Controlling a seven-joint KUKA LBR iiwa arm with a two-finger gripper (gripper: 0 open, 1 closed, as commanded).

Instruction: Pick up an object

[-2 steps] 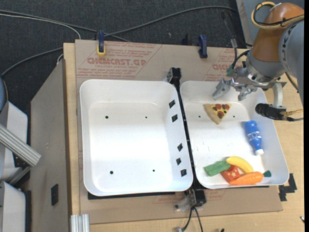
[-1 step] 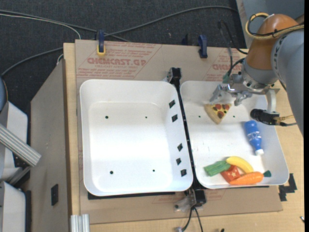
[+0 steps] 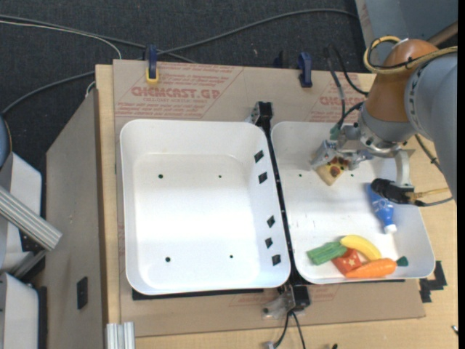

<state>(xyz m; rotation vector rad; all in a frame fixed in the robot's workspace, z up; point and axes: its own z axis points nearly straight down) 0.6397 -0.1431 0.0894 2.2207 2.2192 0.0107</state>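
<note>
My gripper (image 3: 338,157) hangs over the back part of the right bin (image 3: 305,195), reaching in from the right under the orange band. Directly beneath its tip is a small tan and brown toy food piece (image 3: 333,171) with a red spot, touching or nearly touching the gripper. Whether it is gripped is not clear from this angle. Further right lies a blue tube (image 3: 383,209) with a white tip. At the bin's front sit a yellow banana (image 3: 362,246), a green piece (image 3: 326,252), a red piece (image 3: 348,262) and an orange carrot (image 3: 373,269).
The left bin (image 3: 138,195) stands beside the right one, with a black divider strip (image 3: 275,187) between them. Cables (image 3: 429,193) trail off the arm near the right bin's right wall. Blue clamps (image 3: 152,62) hold the board at the back.
</note>
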